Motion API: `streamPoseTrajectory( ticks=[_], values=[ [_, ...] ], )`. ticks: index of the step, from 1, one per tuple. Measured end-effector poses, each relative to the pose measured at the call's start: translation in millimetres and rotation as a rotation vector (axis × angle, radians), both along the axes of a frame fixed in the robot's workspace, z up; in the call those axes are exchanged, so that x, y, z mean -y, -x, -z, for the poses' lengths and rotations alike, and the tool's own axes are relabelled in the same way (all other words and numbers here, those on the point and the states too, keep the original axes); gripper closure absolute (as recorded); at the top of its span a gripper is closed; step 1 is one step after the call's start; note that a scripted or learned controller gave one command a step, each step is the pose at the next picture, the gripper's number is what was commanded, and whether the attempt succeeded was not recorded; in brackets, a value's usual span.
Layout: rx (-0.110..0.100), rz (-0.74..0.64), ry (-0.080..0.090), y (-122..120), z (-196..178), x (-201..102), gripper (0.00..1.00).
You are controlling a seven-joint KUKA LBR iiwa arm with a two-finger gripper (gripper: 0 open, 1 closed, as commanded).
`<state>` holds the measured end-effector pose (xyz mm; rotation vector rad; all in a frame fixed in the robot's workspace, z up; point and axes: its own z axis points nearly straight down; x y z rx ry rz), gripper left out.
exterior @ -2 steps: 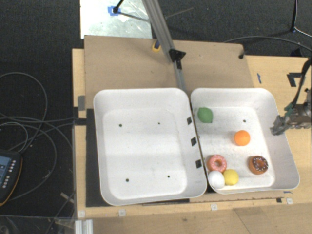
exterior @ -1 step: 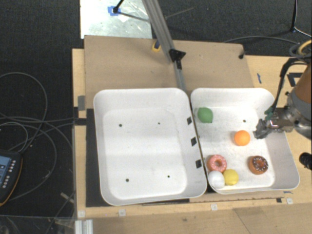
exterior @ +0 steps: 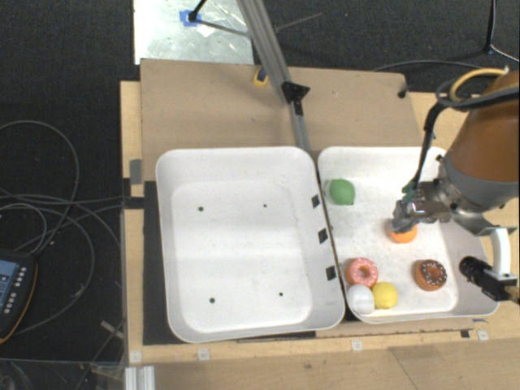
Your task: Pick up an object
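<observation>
In the right bin [exterior: 366, 165] lie a green ball [exterior: 341, 192], an orange object [exterior: 404, 234], a pink frosted donut [exterior: 361, 271], a chocolate donut [exterior: 430, 275], a yellow ball [exterior: 385, 295] and a white ball [exterior: 360, 300]. My gripper [exterior: 408, 215] reaches in from the right and sits directly over the orange object, covering its top. Its tips are down at that object.
The left bin [exterior: 236, 242] lies beside the right one, with black clips along the shared rim. A grey tripod leg [exterior: 272, 47] slants across the bench behind the bins. Cables lie on the dark floor at the left.
</observation>
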<state>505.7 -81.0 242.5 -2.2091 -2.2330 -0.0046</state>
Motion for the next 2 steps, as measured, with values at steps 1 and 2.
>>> streamPoseTrajectory(
  ticks=[1,2],
  values=[
    [-0.001,-0.001,0.000,-3.6,10.3,-60.7,1.00],
    [0.000,-0.001,0.000,-8.4,0.8,-113.9,1.00]
  ],
)
